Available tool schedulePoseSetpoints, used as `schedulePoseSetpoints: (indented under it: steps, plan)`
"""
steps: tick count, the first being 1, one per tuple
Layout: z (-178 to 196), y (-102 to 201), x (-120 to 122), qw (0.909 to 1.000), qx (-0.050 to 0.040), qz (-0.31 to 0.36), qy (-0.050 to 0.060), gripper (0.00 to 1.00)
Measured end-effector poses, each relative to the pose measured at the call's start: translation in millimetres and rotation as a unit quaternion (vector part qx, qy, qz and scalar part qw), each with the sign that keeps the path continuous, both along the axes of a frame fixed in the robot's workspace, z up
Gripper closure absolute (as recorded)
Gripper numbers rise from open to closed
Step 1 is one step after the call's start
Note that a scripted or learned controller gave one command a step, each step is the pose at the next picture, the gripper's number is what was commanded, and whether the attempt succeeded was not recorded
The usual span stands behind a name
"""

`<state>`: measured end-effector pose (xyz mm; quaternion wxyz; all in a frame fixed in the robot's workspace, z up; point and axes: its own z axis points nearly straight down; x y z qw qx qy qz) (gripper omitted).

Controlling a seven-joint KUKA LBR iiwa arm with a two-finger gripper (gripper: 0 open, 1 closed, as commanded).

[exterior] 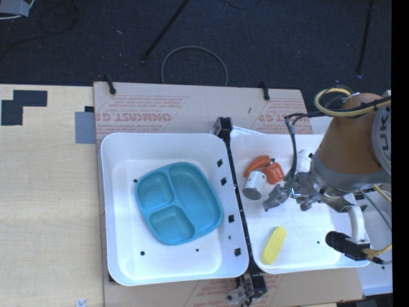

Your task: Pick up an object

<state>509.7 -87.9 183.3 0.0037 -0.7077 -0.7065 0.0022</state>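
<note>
In the right bin [307, 251], a small grey-white cylinder [254, 185] lies on its side against an orange and red toy piece [266, 167] near the bin's far left corner. A yellow corn cob [274, 244] lies near the front edge. My gripper [279, 197] hangs low over the bin's middle, just right of the cylinder and above the corn, pointing left. Nothing shows between its tips.
The left bin [121, 235] holds a blue divided plate [177, 202]. A black divider [233, 197] runs between the two bins. The arm's orange band [348, 139] covers the right bin's far right part. Cardboard lies under both bins.
</note>
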Motion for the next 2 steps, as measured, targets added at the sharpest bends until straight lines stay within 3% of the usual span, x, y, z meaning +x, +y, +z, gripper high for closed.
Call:
schedulePoseSetpoints:
  steps: [1,2]
  plan:
    - [-56,0,9,1.0,-0.0002,0.001,0.0,0.0]
    - [-43,-2,9,1.0,-0.0003,-0.003,-0.001,1.0]
